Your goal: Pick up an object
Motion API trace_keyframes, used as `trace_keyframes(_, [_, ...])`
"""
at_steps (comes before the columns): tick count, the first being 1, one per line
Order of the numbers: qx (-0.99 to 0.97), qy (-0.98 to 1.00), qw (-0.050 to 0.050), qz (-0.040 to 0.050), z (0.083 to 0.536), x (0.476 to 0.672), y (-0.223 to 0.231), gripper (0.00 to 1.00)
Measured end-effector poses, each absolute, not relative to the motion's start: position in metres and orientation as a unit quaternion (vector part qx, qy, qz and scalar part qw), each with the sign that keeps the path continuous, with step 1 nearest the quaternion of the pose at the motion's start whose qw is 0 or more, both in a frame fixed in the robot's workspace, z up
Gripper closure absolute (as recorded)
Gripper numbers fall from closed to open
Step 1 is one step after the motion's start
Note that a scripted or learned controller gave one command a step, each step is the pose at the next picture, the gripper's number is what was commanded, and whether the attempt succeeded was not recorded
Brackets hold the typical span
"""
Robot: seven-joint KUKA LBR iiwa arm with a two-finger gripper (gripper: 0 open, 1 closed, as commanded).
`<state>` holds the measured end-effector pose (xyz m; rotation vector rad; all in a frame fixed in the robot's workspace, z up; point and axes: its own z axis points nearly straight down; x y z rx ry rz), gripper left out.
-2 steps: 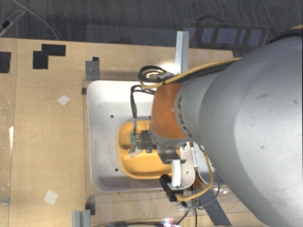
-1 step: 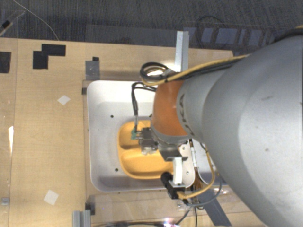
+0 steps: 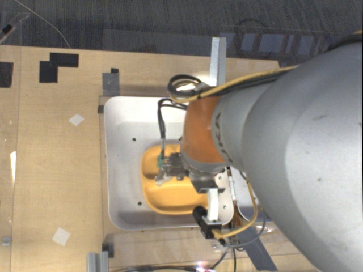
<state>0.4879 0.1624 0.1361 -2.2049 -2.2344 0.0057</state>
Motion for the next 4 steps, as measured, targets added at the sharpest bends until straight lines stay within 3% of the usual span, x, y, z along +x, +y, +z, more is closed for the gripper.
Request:
trace_keyframes(1, [-0.825,-0.565,0.001,-0.0002,0.102,0.487,0.226,0.0])
trace_keyframes(2, [-0.817,-0.577,0.011,-0.011,0.139,0.501,0.2,0.0])
trace_keyframes(3, [-0.848,-0.53,0.001,0.0027,0.106,0.485,0.236,0.0])
trace_keyframes(4, [-0.816,-0.578,0.011,-0.0133,0.152,0.527,0.195,0.0])
